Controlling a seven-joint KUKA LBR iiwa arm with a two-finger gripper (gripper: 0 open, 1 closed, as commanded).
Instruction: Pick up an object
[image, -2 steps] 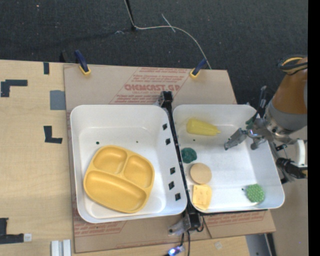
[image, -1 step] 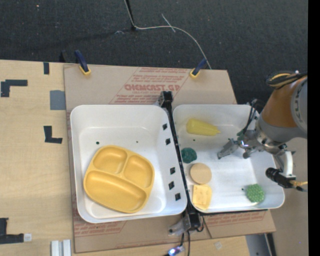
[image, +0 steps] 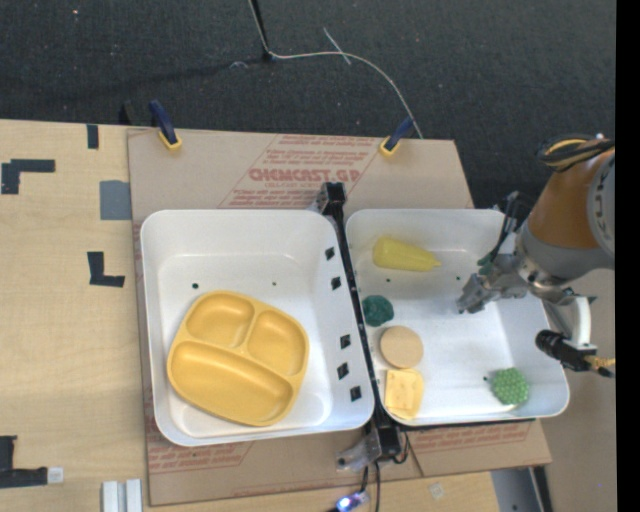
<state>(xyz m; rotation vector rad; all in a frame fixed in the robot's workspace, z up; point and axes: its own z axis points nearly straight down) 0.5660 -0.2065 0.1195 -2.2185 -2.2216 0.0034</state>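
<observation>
Camera view: I look down at a slant on two shallow white bins set side by side, and my arm comes in from the right of this view.
Gripper: my gripper hangs low over the right bin, in its right half near the far side.
Jaw state: I cannot tell; the tip is small and dark against the white floor.
Held: nothing visible at my tip.
Arm: my grey wrist and orange band sit just to the right of the gripper, over the bin's right wall.
Yellow wedge: to the left of my gripper and a little farther back, lying on the bin floor, apart from me.
Dark green round piece: well to my left, close to the divider between the bins.
Tan disc: left of my gripper and nearer the camera, just beside the green round piece.
Pale yellow square piece: directly in front of the tan disc, touching or nearly touching it, by the bin's near wall.
Light green bumpy ball: nearer the camera than my gripper and slightly to its right, in the near right corner.
Left bin: well to my left, across the divider.
Yellow divided plate: lies flat in the left bin, far from my gripper.
</observation>
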